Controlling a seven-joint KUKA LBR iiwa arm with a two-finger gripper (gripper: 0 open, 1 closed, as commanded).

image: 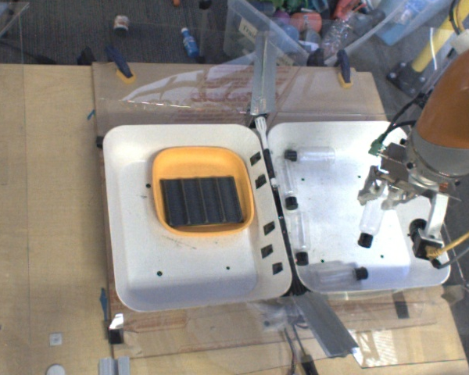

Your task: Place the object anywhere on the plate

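Left bin (pixel 133 276): an orange plate (pixel 162 162) near its middle, a dark ribbed block (pixel 202 201) lying flat on the plate.

Right bin (pixel 328 194): several clear tubes with black caps. One (pixel 310 155) lies near the far edge, one (pixel 295 226) along the left wall, one (pixel 340 273) at the near edge.

Gripper (pixel 384 198) over the right side of the right bin, clasping another clear tube (pixel 369 228) that hangs black cap down, just above the bin floor.
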